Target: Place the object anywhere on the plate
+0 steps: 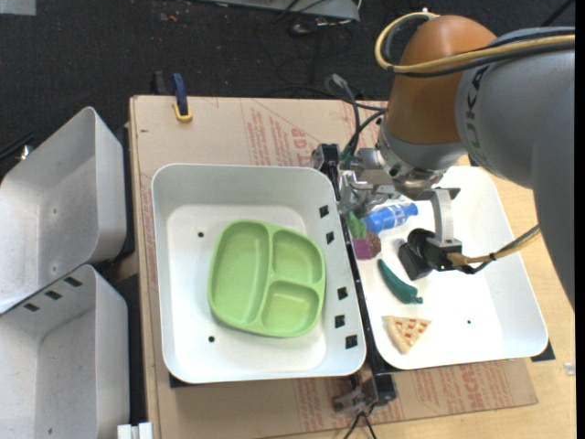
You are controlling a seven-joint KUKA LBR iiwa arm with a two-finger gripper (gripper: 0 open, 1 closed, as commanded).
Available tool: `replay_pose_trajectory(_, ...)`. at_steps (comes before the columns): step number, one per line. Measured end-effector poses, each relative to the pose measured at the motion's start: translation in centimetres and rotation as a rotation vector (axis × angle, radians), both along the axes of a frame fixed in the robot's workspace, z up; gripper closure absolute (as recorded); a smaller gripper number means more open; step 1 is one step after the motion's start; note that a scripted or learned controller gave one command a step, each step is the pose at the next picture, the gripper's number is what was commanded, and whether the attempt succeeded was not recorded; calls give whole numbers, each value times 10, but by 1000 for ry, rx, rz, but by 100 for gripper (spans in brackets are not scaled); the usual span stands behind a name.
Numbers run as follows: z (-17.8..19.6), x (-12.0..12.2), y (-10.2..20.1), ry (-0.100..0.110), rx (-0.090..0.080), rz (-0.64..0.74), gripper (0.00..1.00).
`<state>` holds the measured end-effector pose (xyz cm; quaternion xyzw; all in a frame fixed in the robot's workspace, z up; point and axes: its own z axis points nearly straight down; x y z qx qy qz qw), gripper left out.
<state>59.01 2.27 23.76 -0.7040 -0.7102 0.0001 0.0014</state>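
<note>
Camera view: blue plastic bottle (391, 216) lies at 10 o'clock in the right white bin (494, 337), just beside the gripper (358, 198); cannot tell its grip state. Small purple block (367, 245) at bottle's 7 o'clock, teal curved piece (398, 283) and toy pizza slice (406, 331) toward 6. Green divided plastic plate (267, 279) sits mid left white bin (174, 245).

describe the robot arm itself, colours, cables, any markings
The arm is smooth grey casing with a rounded orange band above the wrist. A yellow cable loops over the orange part, and dark lettering runs along the grey edge. The gripper looks metallic with dark wiring.
</note>
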Motion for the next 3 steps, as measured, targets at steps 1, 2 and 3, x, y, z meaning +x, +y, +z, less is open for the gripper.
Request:
replay_pose_trajectory(1,6,-16,54,0,0,0,100)
replay_pose_trajectory(2,-8,-20,104,1,-1,-1,100)
replay_pose_trajectory(3,-7,-19,100,-1,-2,-7,0)
